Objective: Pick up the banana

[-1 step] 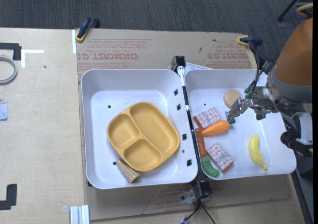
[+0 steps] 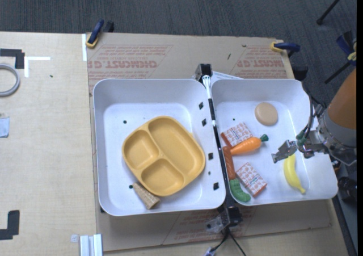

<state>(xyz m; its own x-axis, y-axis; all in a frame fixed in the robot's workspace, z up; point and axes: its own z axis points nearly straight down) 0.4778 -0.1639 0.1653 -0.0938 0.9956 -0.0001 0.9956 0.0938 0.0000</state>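
Banana (image 2: 293,174) lay in the right bin (image 2: 283,90), near its right wall, roughly upright in frame with its top end just under the hand (image 2: 289,150). Nothing sat between the fingers; banana was flat on the bin floor, not lifted.

Hand came in from the right over the right bin, hovering at the banana's upper end. One metal finger (image 2: 282,152) stuck out to the left; jaws looked spread apart, gripping nothing. Arm (image 2: 346,107) entered at the right edge, orange band visible above the wrist.

Rest of the right bin: a carrot (image 2: 247,146) lying across the middle, left of the hand, well apart from the banana. A round beige cookie-like piece (image 2: 266,113) sat up toward the back. Two red-and-white snack packets, one (image 2: 236,134) above the carrot, one (image 2: 250,178) below it. A green item (image 2: 239,192) sat near the front left corner.

Left bin (image 2: 113,135) held a yellow divided plate (image 2: 163,155) with three compartments, and a small brown block (image 2: 146,196) touching its front edge.

Both bins rested on a cardboard sheet (image 2: 130,56) on the surface (image 2: 45,152).
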